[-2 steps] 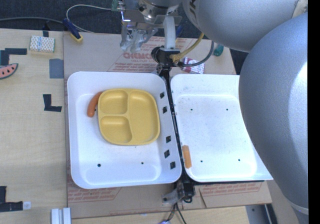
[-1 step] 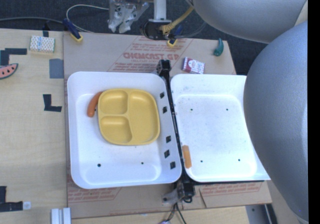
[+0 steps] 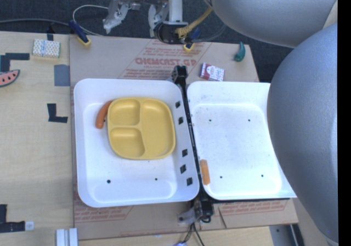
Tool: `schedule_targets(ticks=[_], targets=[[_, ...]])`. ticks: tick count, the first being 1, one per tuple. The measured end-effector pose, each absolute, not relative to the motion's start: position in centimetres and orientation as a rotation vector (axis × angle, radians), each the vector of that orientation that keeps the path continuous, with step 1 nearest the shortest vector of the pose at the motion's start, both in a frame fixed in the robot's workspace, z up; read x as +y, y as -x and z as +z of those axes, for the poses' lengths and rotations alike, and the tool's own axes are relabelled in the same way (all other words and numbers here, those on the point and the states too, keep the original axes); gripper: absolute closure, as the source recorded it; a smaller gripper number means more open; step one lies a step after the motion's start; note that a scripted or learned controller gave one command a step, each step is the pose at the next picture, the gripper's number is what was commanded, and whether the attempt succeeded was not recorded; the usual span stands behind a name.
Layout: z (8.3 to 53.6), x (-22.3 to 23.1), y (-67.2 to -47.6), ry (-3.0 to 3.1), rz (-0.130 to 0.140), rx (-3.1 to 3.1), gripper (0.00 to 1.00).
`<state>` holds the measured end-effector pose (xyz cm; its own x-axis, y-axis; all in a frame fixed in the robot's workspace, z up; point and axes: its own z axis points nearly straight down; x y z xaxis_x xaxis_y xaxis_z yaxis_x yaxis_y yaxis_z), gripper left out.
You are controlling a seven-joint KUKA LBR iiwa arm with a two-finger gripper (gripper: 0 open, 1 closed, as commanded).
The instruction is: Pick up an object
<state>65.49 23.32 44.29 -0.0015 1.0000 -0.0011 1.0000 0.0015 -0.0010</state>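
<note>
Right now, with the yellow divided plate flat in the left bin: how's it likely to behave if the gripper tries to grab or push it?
The yellow plate looks like rigid moulded plastic, so probably stiff and light. It lies flat and wide, so a two-finger grasp likely needs its rim. Pushed, it would probably slide on the smooth left bin and could nudge the orange piece touching its left edge.
</note>
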Motion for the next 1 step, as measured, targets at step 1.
schedule_targets(ticks=[1], targets=[[44.29, 23.32, -65.49, -2.220, -0.002, 2.223, 0.00]])
